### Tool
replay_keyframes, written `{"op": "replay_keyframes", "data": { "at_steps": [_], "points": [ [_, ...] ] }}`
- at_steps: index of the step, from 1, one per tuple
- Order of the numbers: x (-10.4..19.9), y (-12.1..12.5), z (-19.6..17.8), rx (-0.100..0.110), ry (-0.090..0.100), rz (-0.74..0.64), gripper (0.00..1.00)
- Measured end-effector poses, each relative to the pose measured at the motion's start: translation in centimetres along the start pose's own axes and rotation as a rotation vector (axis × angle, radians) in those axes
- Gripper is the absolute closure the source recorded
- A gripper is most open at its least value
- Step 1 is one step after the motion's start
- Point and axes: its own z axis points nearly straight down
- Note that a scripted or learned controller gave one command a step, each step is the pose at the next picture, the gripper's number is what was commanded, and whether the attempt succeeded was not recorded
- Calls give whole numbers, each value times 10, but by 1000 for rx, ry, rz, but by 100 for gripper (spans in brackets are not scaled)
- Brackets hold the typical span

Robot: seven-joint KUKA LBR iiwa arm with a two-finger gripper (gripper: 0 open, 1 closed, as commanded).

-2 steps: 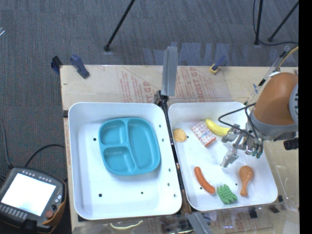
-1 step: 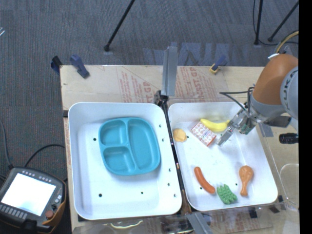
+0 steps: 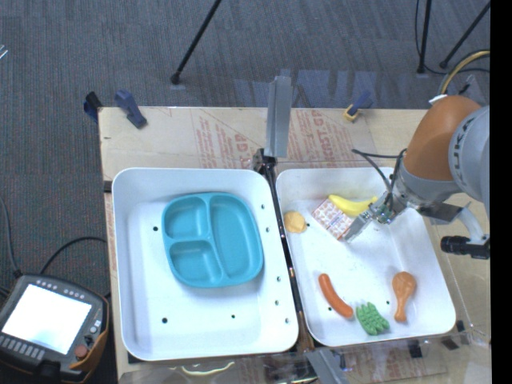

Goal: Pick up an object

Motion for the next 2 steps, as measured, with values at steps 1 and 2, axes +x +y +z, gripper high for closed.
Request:
{"op": "replay_keyframes", "data": {
  "at_steps": [1, 2],
  "points": [
    [2, 3, -10, 1, 0, -9, 100],
    [1, -2, -37, 0, -1, 201, 100]
  ]
}}
